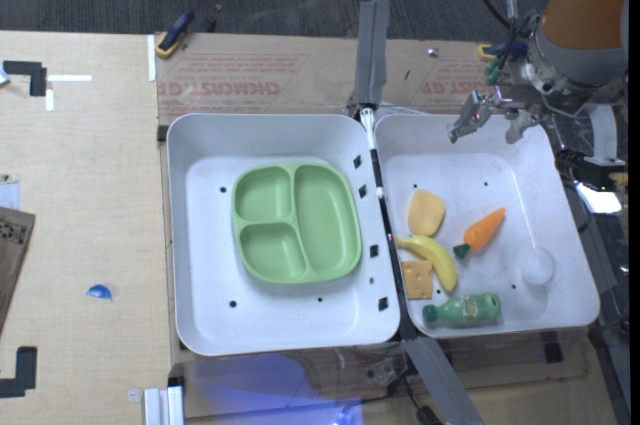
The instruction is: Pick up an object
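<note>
We have several candidates for the pick, all lying in the right bin (560, 203): a carrot (484, 228) toward the middle, a banana (432, 257) curving along the left wall, a pale yellow piece (425, 212) just above it, a cracker-like square (417, 279) touching the banana's lower end, and a green bottle (462, 310) on its side near the front edge. A faint white round thing (538, 267) sits to the right, hard to make out.

Outward from there, the left bin (195, 213) holds a green divided plate (296, 222).

The gripper (492, 118) hangs above the back rim of the right bin, well apart from every object — its fingers look spread, with nothing between them. We judge this the approach step: nothing is grasped yet. The next move calls for choosing one target — the carrot lies freest — then travelling forward over it and descending with the fingers straddling it.
</note>
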You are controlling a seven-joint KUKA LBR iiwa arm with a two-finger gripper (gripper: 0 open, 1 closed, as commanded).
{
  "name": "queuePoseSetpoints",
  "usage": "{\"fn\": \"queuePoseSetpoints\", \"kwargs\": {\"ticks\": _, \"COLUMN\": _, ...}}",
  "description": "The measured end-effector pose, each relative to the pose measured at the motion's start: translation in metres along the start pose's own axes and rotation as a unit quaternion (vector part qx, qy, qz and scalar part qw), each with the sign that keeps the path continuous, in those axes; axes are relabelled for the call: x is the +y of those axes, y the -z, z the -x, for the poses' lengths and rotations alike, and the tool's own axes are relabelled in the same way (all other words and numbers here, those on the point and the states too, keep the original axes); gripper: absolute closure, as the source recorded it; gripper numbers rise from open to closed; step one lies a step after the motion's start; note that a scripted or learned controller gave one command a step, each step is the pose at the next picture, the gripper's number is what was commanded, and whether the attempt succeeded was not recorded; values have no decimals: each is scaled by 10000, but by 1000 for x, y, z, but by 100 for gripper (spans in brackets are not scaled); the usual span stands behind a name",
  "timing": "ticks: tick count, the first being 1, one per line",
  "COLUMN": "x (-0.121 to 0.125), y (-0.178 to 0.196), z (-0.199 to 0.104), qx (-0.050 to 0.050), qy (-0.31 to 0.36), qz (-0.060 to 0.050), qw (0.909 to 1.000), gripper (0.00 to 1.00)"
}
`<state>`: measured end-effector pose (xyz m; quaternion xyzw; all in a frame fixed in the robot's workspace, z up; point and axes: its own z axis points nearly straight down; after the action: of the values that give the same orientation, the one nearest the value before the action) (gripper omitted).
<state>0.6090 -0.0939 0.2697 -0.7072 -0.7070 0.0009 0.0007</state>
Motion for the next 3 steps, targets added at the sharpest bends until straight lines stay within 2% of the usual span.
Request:
{"fn": "queuePoseSetpoints", "kwargs": {"ticks": 1, "x": 24, "y": 13, "z": -6, "qx": -3, "qy": -98, "qz": 3, "qw": 10000, "gripper": 0}}
{"fn": "queuePoseSetpoints", "kwargs": {"ticks": 2, "x": 5, "y": -68, "z": 9, "qx": -5, "qy": -185, "qz": 0, "qw": 9998, "gripper": 0}}
{"fn": "queuePoseSetpoints", "kwargs": {"ticks": 3, "x": 5, "y": -68, "z": 9, "qx": -5, "qy": -184, "qz": 0, "qw": 9998, "gripper": 0}}
